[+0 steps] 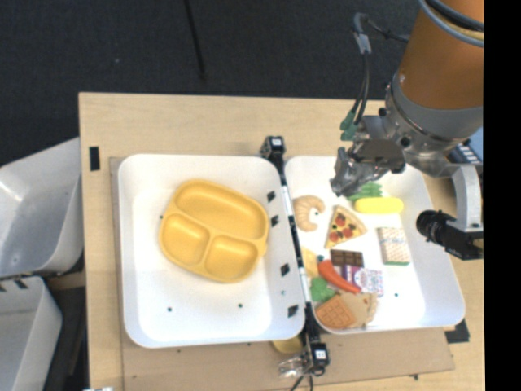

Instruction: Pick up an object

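My gripper hangs over the back of the right bin, just above a green toy that peeks out from under it. A yellow oblong piece lies right beside the green one. Nearby in the same bin lie a croissant, a pizza slice, a chocolate bar, a red pepper, a waffle and a pale cracker packet. I see nothing held between the fingers.
The left bin holds a yellow divided plate. A black divider with clips runs between the bins. A black fixture sits at the right bin's right edge. The arm's grey and orange body looms over the back right.
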